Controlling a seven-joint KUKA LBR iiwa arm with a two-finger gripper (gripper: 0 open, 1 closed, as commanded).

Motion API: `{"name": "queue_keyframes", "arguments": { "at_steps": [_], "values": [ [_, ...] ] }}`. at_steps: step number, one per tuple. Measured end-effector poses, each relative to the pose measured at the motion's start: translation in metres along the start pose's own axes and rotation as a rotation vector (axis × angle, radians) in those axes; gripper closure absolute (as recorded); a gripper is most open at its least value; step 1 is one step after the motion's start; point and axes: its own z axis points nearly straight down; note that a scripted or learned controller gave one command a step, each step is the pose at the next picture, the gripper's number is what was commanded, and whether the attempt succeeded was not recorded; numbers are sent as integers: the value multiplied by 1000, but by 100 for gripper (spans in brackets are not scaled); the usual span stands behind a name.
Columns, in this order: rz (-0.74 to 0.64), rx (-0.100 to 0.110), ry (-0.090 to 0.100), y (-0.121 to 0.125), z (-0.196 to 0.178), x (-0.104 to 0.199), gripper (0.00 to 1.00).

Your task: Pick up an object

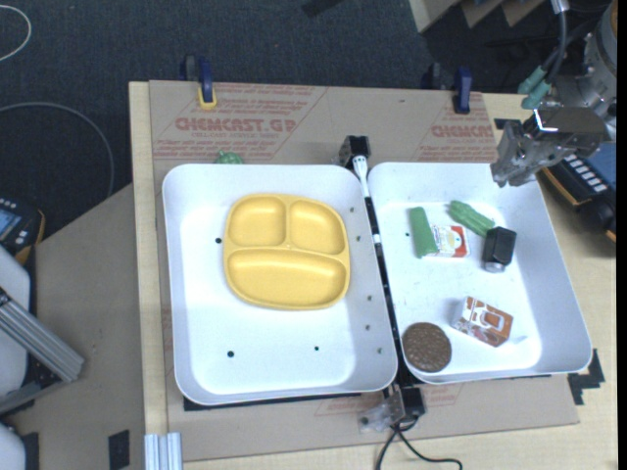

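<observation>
The things I might pick lie in the right bin [558, 292]: a green bar [421, 232] touching a small white and red packet [450, 240], a second green piece [471, 215] tilted just above them, a black block [499, 248] beside that, an orange and white packet [483, 321] lower down, and a brown round disc [427, 347] at the near left corner. My gripper [512, 162] hangs over the bin's far right corner, above the rim and apart from all of them — whether my jaws are parted or closed I cannot tell from this angle. In the left bin [196, 292] a yellow divided tray [287, 252] rests, three compartments up.
</observation>
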Motion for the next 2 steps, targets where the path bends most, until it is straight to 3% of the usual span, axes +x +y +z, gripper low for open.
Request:
{"name": "queue_keyframes", "arguments": {
  "at_steps": [1,2],
  "values": [
    [0,9,0,0,4,70,100],
    [1,14,-1,1,12,115,100]
  ]
}}
